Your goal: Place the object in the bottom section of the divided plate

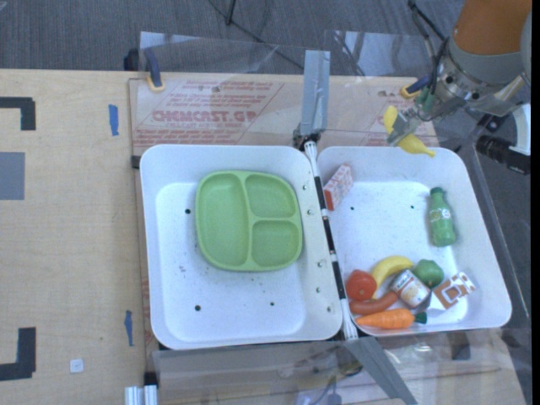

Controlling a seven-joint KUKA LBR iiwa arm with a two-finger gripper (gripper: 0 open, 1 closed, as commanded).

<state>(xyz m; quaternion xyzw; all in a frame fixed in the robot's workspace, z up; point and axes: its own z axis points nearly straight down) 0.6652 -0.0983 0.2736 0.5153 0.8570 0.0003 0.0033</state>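
Up near the right bin's [485, 226] far rim: hand [411, 125], pinching a yellow object [415, 145] between its fingers. Over in the left bin [160, 251], toward its far right corner: green divided plate [249, 220], all three sections bare.

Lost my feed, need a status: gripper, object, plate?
Gripper above right bin's far edge, yellow item at its tip. Green plate in left bin, sections bare. Path to plate open.
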